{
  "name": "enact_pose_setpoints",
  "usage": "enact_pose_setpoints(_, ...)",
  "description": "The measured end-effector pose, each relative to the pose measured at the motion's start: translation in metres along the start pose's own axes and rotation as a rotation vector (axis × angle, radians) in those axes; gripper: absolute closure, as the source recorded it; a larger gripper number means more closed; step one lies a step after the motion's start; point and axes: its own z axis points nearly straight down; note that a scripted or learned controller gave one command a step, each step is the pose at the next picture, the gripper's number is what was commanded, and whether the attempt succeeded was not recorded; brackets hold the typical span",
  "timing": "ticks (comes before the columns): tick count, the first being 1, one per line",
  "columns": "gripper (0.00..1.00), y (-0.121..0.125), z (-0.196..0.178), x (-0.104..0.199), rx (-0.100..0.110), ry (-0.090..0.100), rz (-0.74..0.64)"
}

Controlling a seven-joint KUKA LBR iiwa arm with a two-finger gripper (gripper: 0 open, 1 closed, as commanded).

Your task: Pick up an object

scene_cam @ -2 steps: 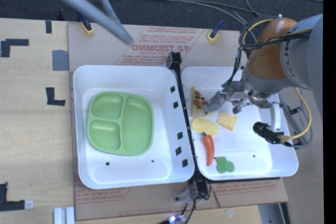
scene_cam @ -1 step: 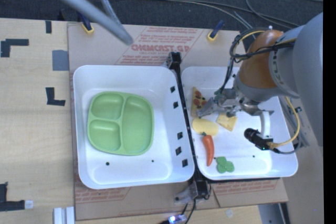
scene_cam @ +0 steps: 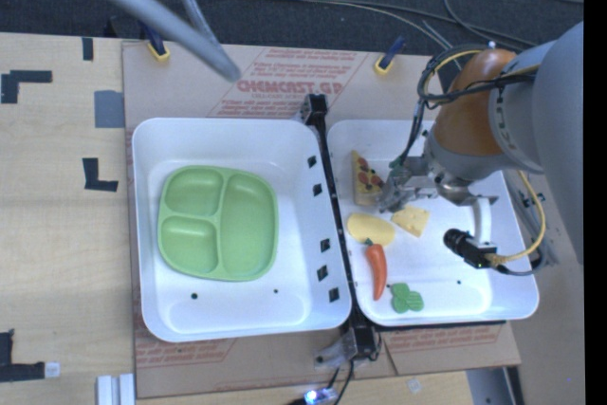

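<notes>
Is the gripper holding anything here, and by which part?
Cannot be told. The gripper is down among the toy foods, beside the pizza slice and cheese wedge.

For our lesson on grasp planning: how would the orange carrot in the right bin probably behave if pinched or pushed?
The carrot looks like a small moulded toy, so probably stiff and light. Its rounded, tapered body may roll or pivot when pushed, and its smooth-looking surface could slip from a pinch.

Toy foods, right bin: pizza slice near divider; yellow lemon below it; cheese wedge beside; orange carrot; green broccoli lowest
</notes>
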Motion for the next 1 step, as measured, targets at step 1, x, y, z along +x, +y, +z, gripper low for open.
enact_pose_setpoints(1,1.0,0.004,-0.0625,0.0035,0.003,0.0,0.004)
